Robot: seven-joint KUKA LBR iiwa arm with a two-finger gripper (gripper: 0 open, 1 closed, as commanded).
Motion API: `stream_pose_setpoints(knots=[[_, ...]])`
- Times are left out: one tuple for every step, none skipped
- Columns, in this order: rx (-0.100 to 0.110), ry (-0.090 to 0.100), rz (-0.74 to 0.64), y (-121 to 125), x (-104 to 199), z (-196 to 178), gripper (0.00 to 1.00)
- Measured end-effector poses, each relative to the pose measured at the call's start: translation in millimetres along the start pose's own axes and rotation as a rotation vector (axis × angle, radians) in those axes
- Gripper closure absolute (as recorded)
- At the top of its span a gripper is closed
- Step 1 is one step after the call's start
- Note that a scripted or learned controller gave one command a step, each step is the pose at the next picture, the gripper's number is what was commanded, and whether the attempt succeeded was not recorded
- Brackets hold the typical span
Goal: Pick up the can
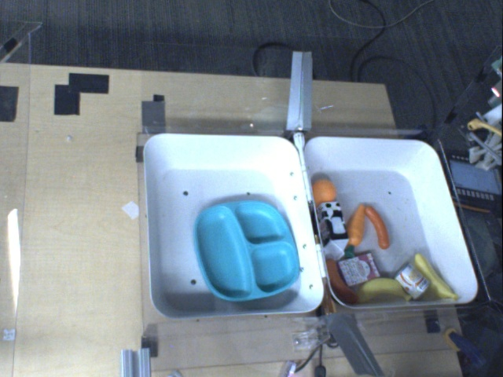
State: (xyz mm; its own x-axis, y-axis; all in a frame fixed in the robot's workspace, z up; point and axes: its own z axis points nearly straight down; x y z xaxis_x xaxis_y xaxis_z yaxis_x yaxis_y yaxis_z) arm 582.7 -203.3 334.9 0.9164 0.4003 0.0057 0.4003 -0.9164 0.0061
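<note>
Bananas [383,290] flank the can [411,280], tipped over by the right bin's [440,171] front wall. Stiff, probably light, its smooth round body may roll; a grip across its middle looks safest.

— Lower right of the frame: which items overlap? 
— The can [411,280], lying on its side with a label too small to read, covers the middle of one banana [435,277]; a second banana [382,289] crosses the lower edge of a red packet [357,270], whose print is likewise illegible.

— And along the wall between the two bins? 
— A black-and-white item [333,219] stands there, too small to identify; the orange object [324,190] above it is equally uncertain.

— At the right edge? 
— White and yellow objects [487,136] are cut off by the frame, dim and unidentifiable.
</note>
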Motion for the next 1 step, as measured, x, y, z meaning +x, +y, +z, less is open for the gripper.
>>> stream_pose_setpoints(knots=[[0.006, -0.005, 0.203, -25.3, 58.7, 115.8, 1.00]])
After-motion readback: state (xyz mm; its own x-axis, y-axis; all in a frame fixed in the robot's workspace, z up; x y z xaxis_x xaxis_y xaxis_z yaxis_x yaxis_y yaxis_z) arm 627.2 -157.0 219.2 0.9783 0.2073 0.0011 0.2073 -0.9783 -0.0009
